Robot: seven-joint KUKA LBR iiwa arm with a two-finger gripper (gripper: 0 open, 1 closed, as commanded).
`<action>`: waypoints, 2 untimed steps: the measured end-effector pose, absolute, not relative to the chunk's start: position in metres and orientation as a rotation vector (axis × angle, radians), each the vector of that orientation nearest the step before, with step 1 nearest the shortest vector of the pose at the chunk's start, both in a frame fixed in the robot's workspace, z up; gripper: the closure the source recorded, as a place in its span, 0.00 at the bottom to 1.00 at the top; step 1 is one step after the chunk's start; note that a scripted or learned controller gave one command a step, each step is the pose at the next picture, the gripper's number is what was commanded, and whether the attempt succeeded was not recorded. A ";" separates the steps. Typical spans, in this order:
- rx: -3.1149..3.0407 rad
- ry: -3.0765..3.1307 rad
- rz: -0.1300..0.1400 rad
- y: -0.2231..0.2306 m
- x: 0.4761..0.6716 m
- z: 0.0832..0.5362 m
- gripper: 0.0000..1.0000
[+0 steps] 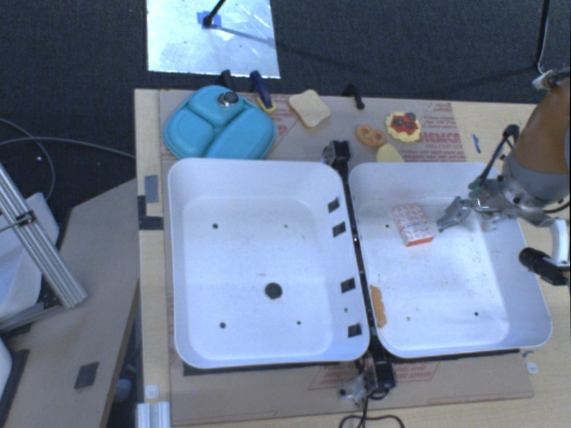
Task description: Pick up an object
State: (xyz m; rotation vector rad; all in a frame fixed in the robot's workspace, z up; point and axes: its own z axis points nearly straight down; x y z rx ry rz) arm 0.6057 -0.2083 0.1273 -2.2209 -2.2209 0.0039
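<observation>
In the right bin (446, 328), a small pink-and-white patterned box (412, 225) is seen lying flat near the bin's upper middle. Just right of the box, the gripper (451, 216) is held low with its fingers spread open, nothing between them, the arm (540, 163) reaching in beyond.

white bins (259, 178), red-patterned packet (411, 225), blue tray (219, 125)

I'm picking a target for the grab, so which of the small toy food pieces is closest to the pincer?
The pink-and-white block in the right bin, just left of the pincer. The orange piece lies at that bin's left wall; the others sit behind the bins.
</observation>
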 end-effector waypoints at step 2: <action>-2.213 -2.233 -0.008 -0.079 0.586 0.087 0.00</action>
